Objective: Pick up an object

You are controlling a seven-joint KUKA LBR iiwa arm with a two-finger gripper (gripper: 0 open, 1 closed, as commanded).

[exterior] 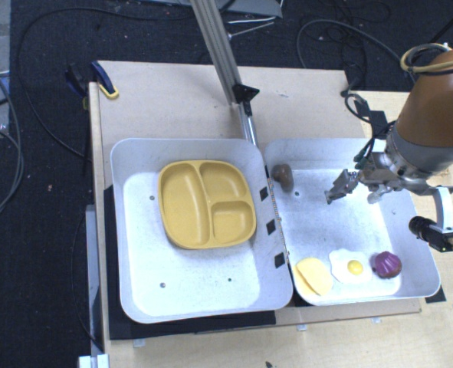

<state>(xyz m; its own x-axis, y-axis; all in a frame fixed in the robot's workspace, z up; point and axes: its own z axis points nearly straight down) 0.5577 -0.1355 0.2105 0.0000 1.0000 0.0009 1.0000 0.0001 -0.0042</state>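
Camera view: your pincer (354,187) hangs released over the right bin (418,278), nothing between its fingers; fried egg (352,267), purple onion (386,264), yellow piece (313,275) line the near wall, brown thing (283,176) far corner, all pickable

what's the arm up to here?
The arm reaches in from the right, its gripper over the right bin, holding nothing. In that bin: a brown object near the upper left corner, and along the near edge a yellow piece, a fried egg toy and a purple object. The left bin holds a yellow divided plate. Nothing picked up yet.
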